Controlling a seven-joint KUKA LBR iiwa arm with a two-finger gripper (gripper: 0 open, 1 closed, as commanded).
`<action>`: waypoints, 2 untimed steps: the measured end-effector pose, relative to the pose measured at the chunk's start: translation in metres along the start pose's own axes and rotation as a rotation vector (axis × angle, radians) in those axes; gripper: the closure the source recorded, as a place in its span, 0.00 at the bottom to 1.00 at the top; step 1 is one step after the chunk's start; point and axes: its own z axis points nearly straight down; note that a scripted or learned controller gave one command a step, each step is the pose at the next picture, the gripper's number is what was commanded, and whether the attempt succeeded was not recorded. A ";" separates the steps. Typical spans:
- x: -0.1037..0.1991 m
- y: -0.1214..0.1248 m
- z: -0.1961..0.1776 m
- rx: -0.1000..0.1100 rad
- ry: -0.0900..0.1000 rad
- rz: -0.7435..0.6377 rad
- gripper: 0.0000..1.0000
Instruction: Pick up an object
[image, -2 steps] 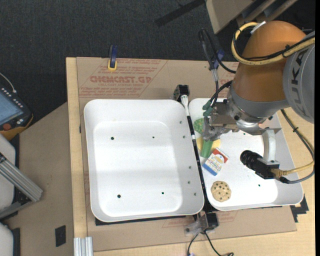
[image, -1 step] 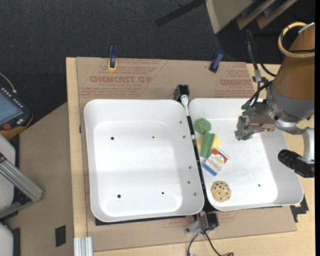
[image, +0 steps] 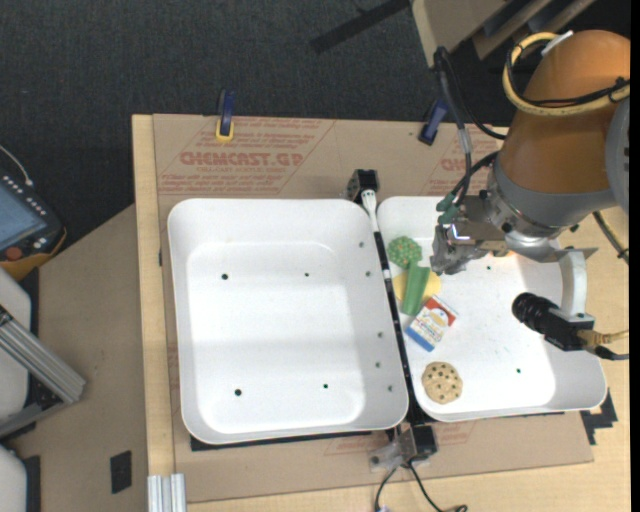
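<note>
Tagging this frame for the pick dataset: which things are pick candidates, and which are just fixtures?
Candidates, all in the right bin:
green ball
green block
small packet
cookie

Fixtures:
left bin
cardboard sheet
blue clamps
The gripper is just right of the ball.

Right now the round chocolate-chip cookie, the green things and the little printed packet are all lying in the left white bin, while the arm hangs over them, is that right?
Not quite: the bin is wrong. The camera view shows the round chocolate-chip cookie, the green things and the little printed packet lying in the right white bin, not the left white bin. The arm's gripper does hang over them.
</note>
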 end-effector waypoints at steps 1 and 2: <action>0.050 0.002 -0.002 0.001 0.001 -0.001 1.00; -0.041 -0.041 -0.038 -0.002 -0.004 0.016 1.00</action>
